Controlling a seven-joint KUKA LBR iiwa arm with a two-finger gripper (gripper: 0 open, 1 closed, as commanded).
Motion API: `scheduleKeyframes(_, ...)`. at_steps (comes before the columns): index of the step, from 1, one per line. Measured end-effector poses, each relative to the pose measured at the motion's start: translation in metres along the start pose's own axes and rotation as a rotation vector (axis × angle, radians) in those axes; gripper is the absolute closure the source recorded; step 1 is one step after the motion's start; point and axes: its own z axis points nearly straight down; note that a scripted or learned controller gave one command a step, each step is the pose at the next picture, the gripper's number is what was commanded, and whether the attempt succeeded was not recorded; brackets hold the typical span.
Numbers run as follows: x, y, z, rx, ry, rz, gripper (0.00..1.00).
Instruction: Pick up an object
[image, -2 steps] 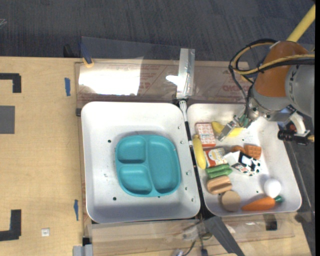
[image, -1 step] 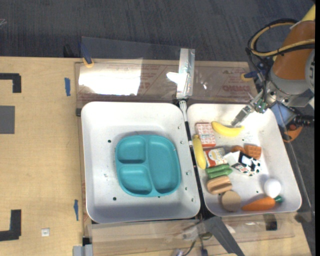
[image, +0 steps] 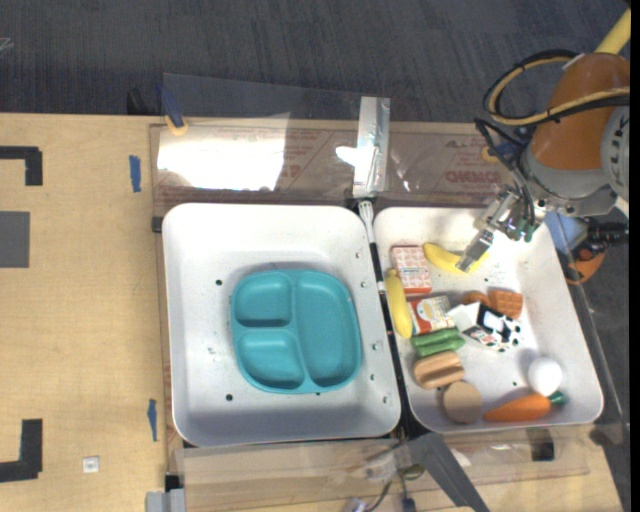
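I have the gripper (image: 480, 243) low in the far end of the right bin (image: 575, 330), tips right at a small yellow banana-like piece (image: 443, 259). Touching it or just above, I can't tell; same for the hand, apart or together, I can't tell.

Nothing looks lifted. Toy food lies on the floor: corn cob (image: 399, 305), hot dog (image: 439, 367), carrot (image: 520, 406), white egg (image: 545, 377), a carton (image: 409, 263). Left bin (image: 190, 330) carries a teal divided tray (image: 297, 329).

My read: approach made, grasp and lift left to do
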Motion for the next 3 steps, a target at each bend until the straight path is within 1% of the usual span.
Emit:
scheduleKeyframes(1,0.037,0.022,0.009,-0.001,0.001,0.065,0.00)
scheduleKeyframes(2,0.001,-0.026,0.048,-0.001,-0.004,0.319,0.00)
scheduleKeyframes(3,-0.005,-0.012,0.047,0.010,0.006,0.510,0.00)
